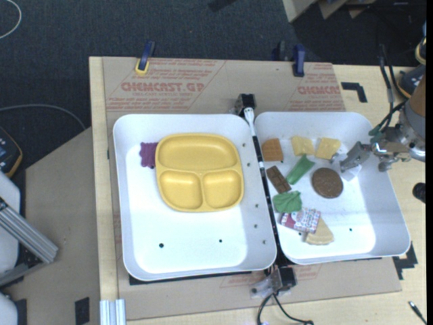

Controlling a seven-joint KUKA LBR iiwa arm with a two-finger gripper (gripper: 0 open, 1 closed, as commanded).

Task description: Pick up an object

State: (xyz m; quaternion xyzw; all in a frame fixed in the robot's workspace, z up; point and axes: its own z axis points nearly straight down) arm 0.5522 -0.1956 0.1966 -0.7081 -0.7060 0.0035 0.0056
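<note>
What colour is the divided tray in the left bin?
The divided tray is yellow, plain and unpatterned, seen clearly in the camera view.

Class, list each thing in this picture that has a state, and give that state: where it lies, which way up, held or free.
Yellow tray: upright, in left bin.
Purple piece: partly under the tray's left edge.
Brown disc: flat, free, in right bin.
Green strip: lying slanted, free.
Tool: over right bin, holding nothing.
</note>
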